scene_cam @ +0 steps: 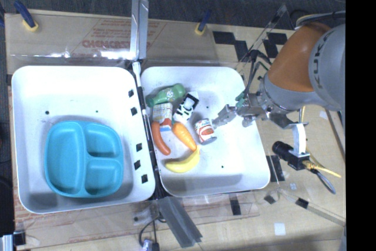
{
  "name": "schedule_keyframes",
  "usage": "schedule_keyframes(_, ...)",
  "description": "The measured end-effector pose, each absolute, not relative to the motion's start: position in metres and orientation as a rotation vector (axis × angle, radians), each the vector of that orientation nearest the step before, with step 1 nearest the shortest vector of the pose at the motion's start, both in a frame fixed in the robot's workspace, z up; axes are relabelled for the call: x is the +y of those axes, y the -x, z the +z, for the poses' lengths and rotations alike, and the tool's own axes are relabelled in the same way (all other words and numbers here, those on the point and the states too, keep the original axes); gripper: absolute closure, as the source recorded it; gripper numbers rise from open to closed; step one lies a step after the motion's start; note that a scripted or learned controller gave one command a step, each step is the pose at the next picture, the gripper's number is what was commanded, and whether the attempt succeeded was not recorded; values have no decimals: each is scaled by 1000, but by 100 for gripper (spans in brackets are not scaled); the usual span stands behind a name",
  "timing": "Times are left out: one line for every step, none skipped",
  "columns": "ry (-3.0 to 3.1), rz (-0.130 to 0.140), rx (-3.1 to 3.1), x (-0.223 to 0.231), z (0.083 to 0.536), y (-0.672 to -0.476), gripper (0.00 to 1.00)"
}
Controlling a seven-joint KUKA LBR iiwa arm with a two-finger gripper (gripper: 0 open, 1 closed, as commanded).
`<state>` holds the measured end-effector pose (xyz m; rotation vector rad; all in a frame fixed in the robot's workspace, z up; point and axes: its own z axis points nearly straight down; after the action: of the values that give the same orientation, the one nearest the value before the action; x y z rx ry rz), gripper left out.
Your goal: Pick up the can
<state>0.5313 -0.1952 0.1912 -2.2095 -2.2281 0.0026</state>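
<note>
- My gripper (225, 115) sits centre-right of the frame, inside the right bin (249, 176), reaching in from the right edge.
- Fingers: too small and blurred to read; cannot tell how far open they are, and nothing shows between them.
- The can (204, 130) is small, red and white, lying on the right bin's floor just below and left of my gripper tip. Very near it, but I can't tell whether they touch.
- Clutter packed to the can's left: carrot (184, 136) just beside it, another orange-red piece (160, 139) further left, banana (183, 163) below, green bottle (167, 95) above left, black-and-white item (185, 106) above.
- Left bin (23, 82) holds a blue divided tray (84, 157), well apart from the work.
- Step in hand, my judgement: approach to the can, grasp not yet made; the can rests on the bin floor.
- Next move calls for: shifting slightly down-left so I am over the can, the fingers straddling its body, then descending, closing and lifting.
- Risk: the carrot lies close on the can's left, so a finger may land on it or nudge the can away; the round can could roll out of a shallow pinch.
</note>
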Motion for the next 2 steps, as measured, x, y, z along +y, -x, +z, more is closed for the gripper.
schedule_keyframes(2183, 3, -2256, -200, 91, -562, 0)
schedule_keyframes(2193, 3, -2244, -209, 91, -533, 0)
